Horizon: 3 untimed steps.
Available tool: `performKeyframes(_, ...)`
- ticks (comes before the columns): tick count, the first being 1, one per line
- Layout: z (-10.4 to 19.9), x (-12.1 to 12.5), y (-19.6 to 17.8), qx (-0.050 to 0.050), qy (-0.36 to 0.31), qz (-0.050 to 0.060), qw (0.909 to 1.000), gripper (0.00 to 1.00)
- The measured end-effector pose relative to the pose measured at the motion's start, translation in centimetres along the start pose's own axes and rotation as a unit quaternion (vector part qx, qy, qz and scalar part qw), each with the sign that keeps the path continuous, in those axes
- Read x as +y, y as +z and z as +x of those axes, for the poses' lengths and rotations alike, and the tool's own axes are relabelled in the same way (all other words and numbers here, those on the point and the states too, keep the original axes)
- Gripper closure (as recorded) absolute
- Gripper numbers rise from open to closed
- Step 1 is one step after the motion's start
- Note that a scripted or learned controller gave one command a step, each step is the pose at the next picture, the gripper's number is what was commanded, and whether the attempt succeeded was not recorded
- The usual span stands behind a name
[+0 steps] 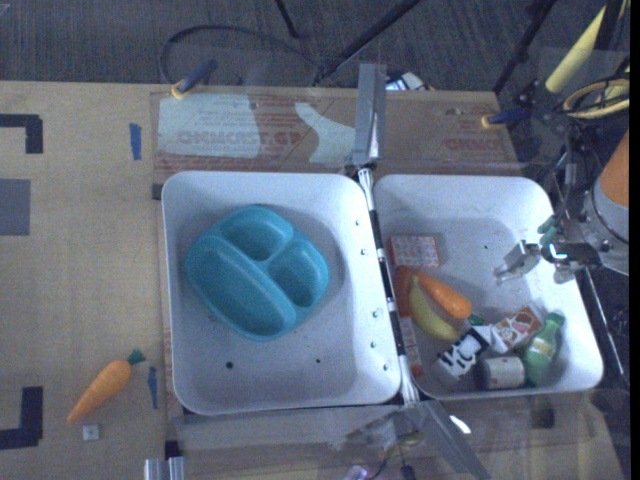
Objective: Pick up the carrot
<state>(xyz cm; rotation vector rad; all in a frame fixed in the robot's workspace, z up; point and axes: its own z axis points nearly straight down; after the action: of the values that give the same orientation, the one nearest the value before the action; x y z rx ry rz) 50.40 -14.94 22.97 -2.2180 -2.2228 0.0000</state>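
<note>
Gripper (530, 260) of mine hovered over the right bin (470, 203), toward its far right side; whether it was apart or together I could not tell. Left of it in that bin, the carrot (445, 296) lay across a banana (432, 315), beside a small red packet (415, 252). I judged it light, rigid and smooth, best pinched across its thick middle.
</note>
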Motion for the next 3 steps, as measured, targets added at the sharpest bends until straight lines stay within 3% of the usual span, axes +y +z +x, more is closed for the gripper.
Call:
performKeyframes(1, 3.0, -1.3, 11.8, -0.005, 0.063, -0.017, 0.9979, 0.00)
performKeyframes(2, 2.5, -1.1, 10.6, -0.008, 0.066, -0.022, 0.9975, 1.00)
performKeyframes(3, 5.7, 7.1, 14.2, -0.001, 0.205, -0.005, 0.9788, 1.00)
